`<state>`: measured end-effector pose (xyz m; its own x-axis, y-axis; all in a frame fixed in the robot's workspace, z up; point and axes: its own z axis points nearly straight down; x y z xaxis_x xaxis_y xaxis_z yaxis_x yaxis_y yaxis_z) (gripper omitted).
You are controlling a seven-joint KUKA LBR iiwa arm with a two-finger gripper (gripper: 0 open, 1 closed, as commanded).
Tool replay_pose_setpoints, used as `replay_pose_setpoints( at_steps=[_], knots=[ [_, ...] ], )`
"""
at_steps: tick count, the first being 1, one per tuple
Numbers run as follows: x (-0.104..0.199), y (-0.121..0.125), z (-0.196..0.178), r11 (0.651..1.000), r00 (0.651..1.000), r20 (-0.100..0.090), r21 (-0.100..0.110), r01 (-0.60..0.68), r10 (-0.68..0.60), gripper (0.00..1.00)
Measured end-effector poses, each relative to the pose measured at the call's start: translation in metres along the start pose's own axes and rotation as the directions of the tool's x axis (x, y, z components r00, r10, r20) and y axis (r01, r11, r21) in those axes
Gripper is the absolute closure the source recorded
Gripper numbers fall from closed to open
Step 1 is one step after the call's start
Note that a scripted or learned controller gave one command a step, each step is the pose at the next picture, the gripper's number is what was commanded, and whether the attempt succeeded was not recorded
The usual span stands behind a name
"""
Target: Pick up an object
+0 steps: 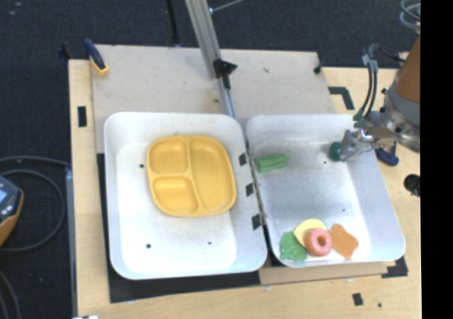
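Claw (342, 149) over right bin (368, 190); green cylinder (271, 163) well apart.

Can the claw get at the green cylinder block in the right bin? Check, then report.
Probably yes. The green cylinder block lies alone by the right bin's left wall, with bare floor between it and the claw.

A divided plate (191, 175) lies in the left bin (127, 254); toys (318, 241) cluster in the right bin's (375, 197) near corner.
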<state>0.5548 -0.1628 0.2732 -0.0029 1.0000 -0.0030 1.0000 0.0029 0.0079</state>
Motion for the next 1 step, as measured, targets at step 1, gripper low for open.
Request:
replay_pose_setpoints(
  at_steps=[1],
  knots=[
    [0.0469, -0.0117, 0.0097, 1.000, 1.000, -0.003, 0.007, 0.003, -0.003, 1.00]
  ],
)
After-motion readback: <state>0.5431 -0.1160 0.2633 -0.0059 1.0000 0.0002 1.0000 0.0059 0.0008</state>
